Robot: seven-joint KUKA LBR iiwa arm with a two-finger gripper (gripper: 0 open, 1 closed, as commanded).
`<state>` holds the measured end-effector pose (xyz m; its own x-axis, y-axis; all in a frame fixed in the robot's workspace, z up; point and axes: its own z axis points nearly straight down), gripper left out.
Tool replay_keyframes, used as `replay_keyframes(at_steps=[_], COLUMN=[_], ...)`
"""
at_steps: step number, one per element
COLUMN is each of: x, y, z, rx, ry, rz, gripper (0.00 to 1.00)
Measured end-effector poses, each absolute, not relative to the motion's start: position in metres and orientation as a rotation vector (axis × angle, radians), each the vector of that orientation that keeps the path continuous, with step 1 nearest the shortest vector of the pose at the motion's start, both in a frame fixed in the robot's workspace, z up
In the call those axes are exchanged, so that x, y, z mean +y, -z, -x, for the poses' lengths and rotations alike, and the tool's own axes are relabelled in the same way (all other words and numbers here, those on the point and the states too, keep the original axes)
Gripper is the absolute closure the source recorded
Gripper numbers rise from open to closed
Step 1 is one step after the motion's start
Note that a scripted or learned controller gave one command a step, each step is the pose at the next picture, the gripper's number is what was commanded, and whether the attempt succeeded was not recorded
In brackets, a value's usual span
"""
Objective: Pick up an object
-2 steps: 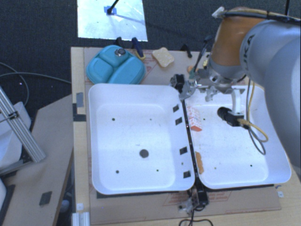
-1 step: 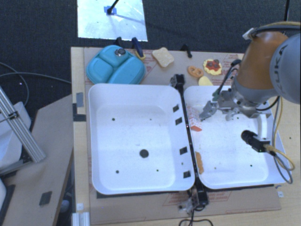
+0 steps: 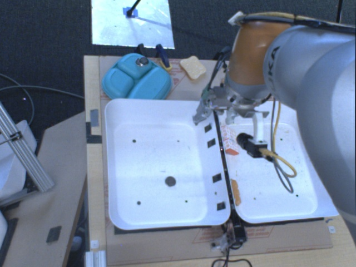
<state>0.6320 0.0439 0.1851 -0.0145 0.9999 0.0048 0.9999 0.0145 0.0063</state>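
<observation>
Cardboard-topped bench [image 3: 167,241] carries two white bins side by side: the left bin [image 3: 125,166] holds a small dark disc [image 3: 170,181] near its centre, slightly toward 5 o'clock. The right bin [image 3: 289,202] has an orange-brown piece [image 3: 235,192] at its 8 o'clock, close to the dividing rim. Farther back, the gripper [image 3: 228,111] hangs over the right bin's 11 o'clock corner above a red-printed scrap [image 3: 230,141], its open or closed state impossible to tell, and beyond the bins lie a blue tray [image 3: 136,78] and a yellow sponge [image 3: 192,67].
</observation>
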Motion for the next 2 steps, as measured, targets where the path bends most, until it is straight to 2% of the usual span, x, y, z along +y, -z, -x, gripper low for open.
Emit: replay_keyframes(at_steps=[1, 2], x=[0.020, 0.055], y=[-0.290, -0.212], z=[-0.672, -0.667], rx=[2.219, 2.232], ry=[-0.016, 0.003], rz=[-2.208, -2.217], gripper=[0.00, 0.00])
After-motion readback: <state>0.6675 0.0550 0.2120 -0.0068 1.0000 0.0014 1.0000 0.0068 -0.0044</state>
